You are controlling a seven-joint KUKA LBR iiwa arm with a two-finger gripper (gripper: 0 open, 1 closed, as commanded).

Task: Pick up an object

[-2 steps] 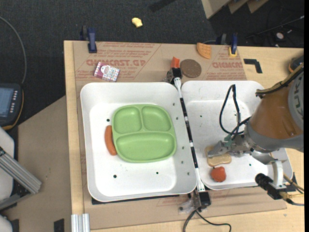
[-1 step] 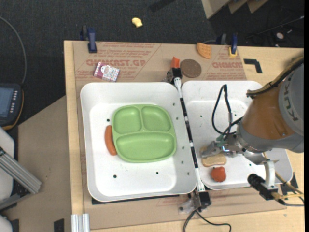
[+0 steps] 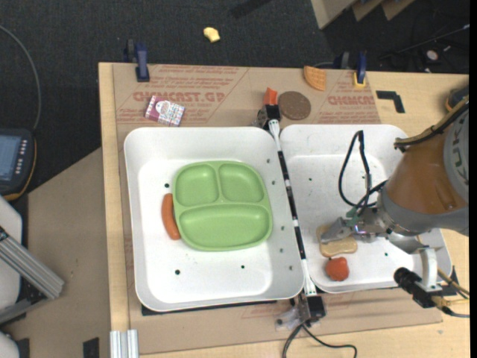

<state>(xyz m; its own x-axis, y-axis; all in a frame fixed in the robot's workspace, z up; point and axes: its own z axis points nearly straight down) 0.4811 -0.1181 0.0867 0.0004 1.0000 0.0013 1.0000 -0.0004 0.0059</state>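
The bench [image 3: 223, 88] under me is flat brown board printed with faded red lettering, and on it sit two shallow white plastic bins with rounded corners, side by side. The left bin [image 3: 149, 200] holds a green plate [image 3: 221, 203], smooth and matte, rounded at the corners and moulded into three compartments, two small ones at the far side and one wide one nearer the camera. Touching the plate's left edge lies an orange sausage [image 3: 171, 216], a smooth rounded stick whose long axis runs from far to near. My arm comes in from the right over the right bin [image 3: 313, 155], a black cable looping above it, and my claw [image 3: 350, 227] hangs low over the bin's near part; I cannot tell how it is set, since the wrist hides it. Just under it lies a tan bread slice [image 3: 337, 241], flat and pale with a darker crust, its long axis running left to right and tilted slightly, the left end pointing toward the divider between the bins. Just beside it, nearer the camera, rests a small red tomato [image 3: 338, 268], round and glossy.
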